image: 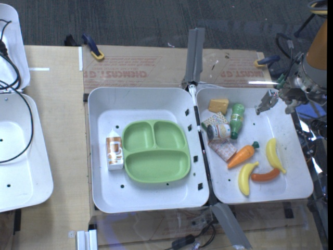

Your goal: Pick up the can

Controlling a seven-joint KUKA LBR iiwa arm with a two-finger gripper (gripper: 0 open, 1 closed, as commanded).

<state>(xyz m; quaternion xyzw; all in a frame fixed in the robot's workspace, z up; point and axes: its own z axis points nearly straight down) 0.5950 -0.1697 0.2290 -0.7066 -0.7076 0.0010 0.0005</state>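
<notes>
Nearest the camera, in the right bin point(299, 189), a yellow banana point(245, 177) is seen lying beside a red-orange pepper point(266, 175), with a second banana point(274, 154) just beyond them and a carrot point(242, 155) toward the bin's middle. In the left bin point(99, 191) a green divided plate point(155, 151) is set, and a small orange-and-white box point(114, 152) is stood just beside its left edge. Farther back in the right bin, the can point(218, 131) is found lying on its side near the dividing wall, resting against a patterned packet point(223, 149) and touching a green bottle point(237, 120) on its right. Beyond these a yellow wedge-shaped block point(219, 105) is placed near the far wall. At the far right corner of that bin the gripper point(271, 101) is held above the rim, well apart from the can; its fingers are seen spread, with nothing between them. Behind the bins, the cardboard-covered worktop point(135, 66) is clamped at its far edge.
</notes>
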